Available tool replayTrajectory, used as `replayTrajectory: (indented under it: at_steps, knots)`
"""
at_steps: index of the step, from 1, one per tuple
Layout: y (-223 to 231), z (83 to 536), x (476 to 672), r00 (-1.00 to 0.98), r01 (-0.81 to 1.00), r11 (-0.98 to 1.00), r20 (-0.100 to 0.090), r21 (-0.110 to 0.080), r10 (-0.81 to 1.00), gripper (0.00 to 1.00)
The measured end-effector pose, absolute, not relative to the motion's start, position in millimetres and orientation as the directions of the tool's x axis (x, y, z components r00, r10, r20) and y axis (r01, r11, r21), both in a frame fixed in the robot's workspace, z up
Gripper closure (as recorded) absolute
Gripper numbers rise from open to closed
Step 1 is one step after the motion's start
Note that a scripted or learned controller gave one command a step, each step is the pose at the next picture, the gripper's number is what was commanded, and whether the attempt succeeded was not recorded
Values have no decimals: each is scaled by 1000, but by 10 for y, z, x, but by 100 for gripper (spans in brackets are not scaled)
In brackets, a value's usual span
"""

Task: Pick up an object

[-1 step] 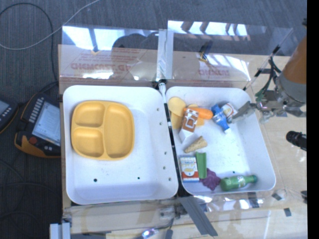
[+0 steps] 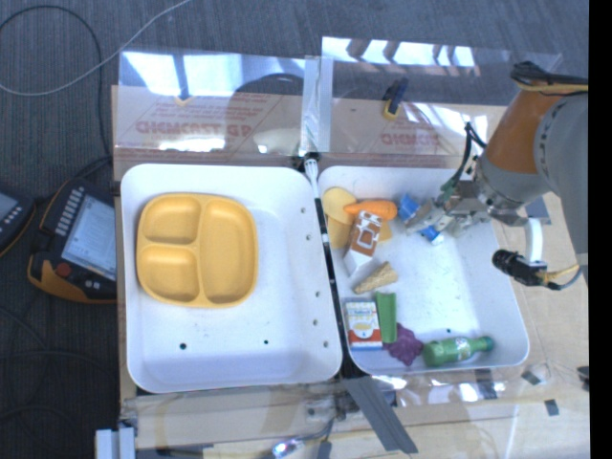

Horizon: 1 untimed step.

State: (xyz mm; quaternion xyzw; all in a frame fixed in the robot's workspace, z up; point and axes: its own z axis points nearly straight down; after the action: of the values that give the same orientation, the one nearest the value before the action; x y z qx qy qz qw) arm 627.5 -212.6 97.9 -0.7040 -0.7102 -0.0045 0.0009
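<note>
Hand (image 2: 442,220): seen low in the right bin (image 2: 478,295), near its back edge.
Fingers: how far apart cannot be told.
Blue thing (image 2: 409,207): lying just beside the hand; touch cannot be told.

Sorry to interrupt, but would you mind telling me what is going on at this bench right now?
A grey robot arm reaches in from the right, its hand low over the right bin, close to a small blue item. That bin also holds a green bottle and snack packets. The left bin holds a yellow divided plate.
</note>
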Motion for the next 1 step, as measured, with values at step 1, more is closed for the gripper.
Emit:
replayTrajectory:
  at_steps: [1]
  knots:
    - [-2136, 1015, 6236, -9, 1000, 9, 6, -9, 1000, 100]
